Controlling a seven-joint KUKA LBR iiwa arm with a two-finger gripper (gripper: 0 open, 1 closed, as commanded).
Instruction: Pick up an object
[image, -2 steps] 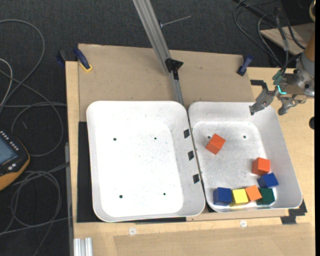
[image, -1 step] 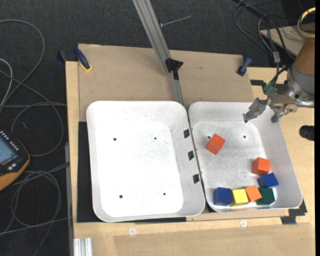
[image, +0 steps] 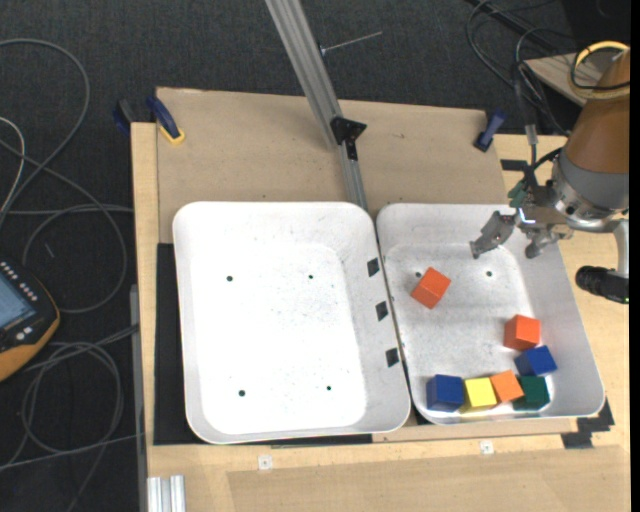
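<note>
Camera view has my two-finger gripper (image: 509, 236) open and empty above the right white bin (image: 562, 300), so next I'd drop onto the lone orange cube (image: 431, 287).

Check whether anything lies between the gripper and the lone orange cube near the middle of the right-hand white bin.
Nothing visible does. The two-finger gripper hangs over the far part of the right white bin, and bare bin floor separates it from the lone orange cube. The other coloured cubes cluster at the near right corner, away from that path.
</note>
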